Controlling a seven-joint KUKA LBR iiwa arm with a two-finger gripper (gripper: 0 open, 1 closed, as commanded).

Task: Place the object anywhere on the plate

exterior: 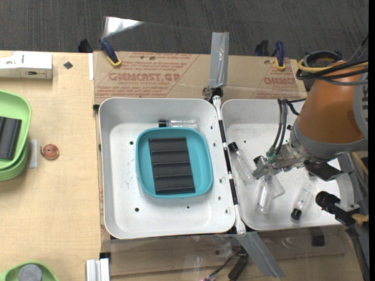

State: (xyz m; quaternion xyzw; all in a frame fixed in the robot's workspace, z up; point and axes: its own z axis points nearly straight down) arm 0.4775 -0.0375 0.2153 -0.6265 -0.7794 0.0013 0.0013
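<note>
A teal plate (202, 174) with a black ridged insert (171, 165) lies in the middle of the left bin (117, 209). Several clear vials with black caps lie in the right bin (252, 116): one near the divider (239, 157), one in the middle (263, 195), one further right (301, 204). Another clear vial (176, 123) rests in the left bin just behind the plate. My gripper (262, 167) hangs low over the right bin, directly above the cluster of vials, and the arm's orange band (331, 113) hides the bin's right part.
A green dish (17, 107) holding a dark block sits at the left edge of the bench, with a small copper disc (51, 151) beside it. A white box (26, 65) lies at the back left. Cardboard (152, 75) and blue clamps stand behind the bins.
</note>
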